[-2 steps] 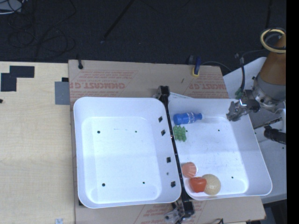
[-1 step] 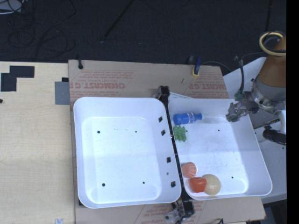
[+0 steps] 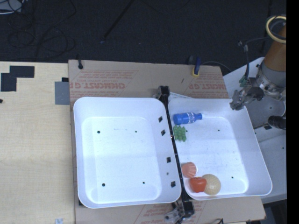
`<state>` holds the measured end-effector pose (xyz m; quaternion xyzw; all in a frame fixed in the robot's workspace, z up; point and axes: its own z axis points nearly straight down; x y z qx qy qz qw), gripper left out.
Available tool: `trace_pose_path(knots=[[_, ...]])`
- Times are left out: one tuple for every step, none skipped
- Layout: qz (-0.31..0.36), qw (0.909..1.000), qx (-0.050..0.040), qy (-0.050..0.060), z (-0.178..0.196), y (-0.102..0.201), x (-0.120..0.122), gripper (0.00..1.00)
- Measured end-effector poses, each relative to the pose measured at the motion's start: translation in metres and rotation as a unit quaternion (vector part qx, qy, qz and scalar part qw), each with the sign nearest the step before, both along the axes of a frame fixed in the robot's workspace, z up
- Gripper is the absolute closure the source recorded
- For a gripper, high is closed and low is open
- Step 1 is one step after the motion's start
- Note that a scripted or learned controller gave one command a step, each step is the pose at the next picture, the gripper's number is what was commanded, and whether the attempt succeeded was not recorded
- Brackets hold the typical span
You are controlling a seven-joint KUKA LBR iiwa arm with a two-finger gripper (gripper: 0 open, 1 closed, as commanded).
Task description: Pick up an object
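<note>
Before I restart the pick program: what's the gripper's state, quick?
Gripper: cannot be told. It sits at the far right corner of the right bin, above the rim, away from the blue bottle.

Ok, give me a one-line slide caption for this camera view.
End effector poised beyond the right bin's far corner; blue bottle, green piece and three rounded items lie along its left side.
</note>
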<state>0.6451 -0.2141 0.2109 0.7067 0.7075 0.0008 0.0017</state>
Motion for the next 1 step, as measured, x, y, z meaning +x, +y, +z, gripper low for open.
trace_pose_path(knots=[[0.002, 1.0, 0.0023, 0.004, 0.0057, 0.0975, -0.0288, 1.0]])
